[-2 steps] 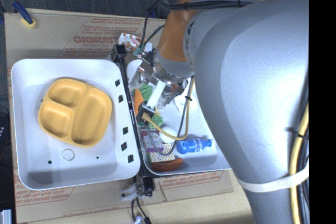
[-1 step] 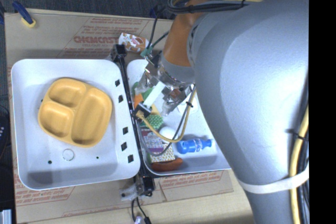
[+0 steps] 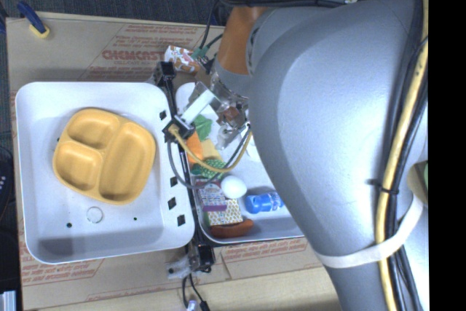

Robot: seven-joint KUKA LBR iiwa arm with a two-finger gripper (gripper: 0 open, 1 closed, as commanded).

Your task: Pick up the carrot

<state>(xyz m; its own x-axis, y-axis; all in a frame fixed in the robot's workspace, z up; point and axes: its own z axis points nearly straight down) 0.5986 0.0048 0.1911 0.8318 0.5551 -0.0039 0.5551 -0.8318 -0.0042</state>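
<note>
The grey arm [image 3: 342, 120] looms over the right bin [image 3: 273, 229], its tool [image 3: 207, 113] lowered among the clutter, grip state impossible to tell; the carrot [image 3: 195, 147] lies just beneath, near the bin's left wall, the approach apparently needing a closing pinch next

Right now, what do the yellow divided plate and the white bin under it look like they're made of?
The yellow divided plate looks like molded plastic, matte to satin: rounded compartment ridges, uniform color, soft highlights. The left white bin seems to be thin formed plastic with a slightly glossy finish, judging by its rounded corners and smooth sheen; painted metal can't be ruled out.
</note>
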